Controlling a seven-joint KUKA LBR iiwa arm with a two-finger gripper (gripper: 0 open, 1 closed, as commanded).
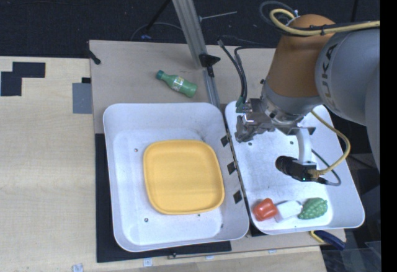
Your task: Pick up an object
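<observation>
In the right bin (347,206), near its front edge, lie a small red pepper-like piece (265,209), a white block (289,209) and a green bumpy piece (312,207) in a row. My gripper (247,129) hangs over the right bin's back left part, close to the wall between the bins. It is well behind those three pieces and nothing shows between its fingers. A yellow square plate (183,176) lies flat in the middle of the left bin (118,122).
A small green bottle (177,83) lies on its side on the bench behind the left bin. A slanted metal rail (191,20) rises behind the bins. A black cable part (296,168) hangs from the arm over the right bin's middle.
</observation>
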